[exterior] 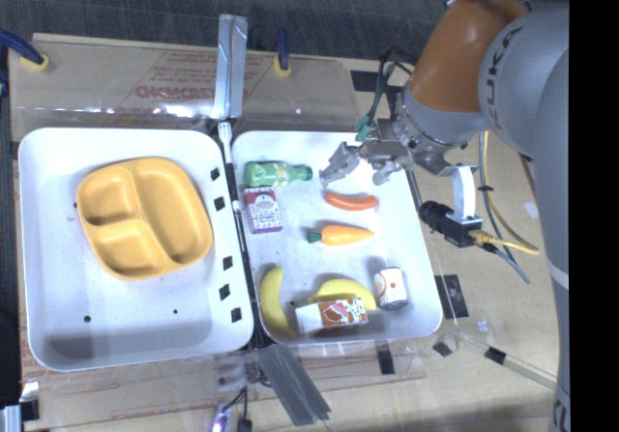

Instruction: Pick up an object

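Grey claw (362, 161) spread open, holding nothing, poised over right bin (418, 256) just above red sausage (350, 199). Orange carrot (341, 235) just below that; green bottle (274, 173) off to the left. Yellow divided plate (143, 216) alone in left bin (48, 256).

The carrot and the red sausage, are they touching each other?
Apart. The camera view shows a strip of white bin floor between the carrot and the red sausage above it.
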Robot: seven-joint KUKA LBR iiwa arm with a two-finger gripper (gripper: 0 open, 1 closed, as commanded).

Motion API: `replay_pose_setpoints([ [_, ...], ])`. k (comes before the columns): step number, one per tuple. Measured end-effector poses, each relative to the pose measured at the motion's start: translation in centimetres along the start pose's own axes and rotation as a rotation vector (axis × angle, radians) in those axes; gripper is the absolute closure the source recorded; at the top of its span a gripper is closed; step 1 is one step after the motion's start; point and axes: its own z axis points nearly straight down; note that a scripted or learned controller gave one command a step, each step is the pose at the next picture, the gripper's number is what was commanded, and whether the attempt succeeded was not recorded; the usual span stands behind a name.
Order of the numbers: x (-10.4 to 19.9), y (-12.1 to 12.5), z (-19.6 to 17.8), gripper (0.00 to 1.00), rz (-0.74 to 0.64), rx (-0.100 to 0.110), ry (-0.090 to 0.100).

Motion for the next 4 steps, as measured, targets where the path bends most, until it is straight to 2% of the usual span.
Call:
replay_pose_setpoints([
  [1, -0.5, -2.7, 15.4, 0.0, -0.176, -0.001, 0.0],
  [2, -5.0, -6.0, 15.1, 0.0, -0.23, -0.001, 0.001],
  [3, -4.9, -6.0, 14.1, 1.0, -0.237, -0.001, 0.0],
  [4, 4.1, -2.8, 1.6, 1.0, 0.063, -0.004, 0.0],
])
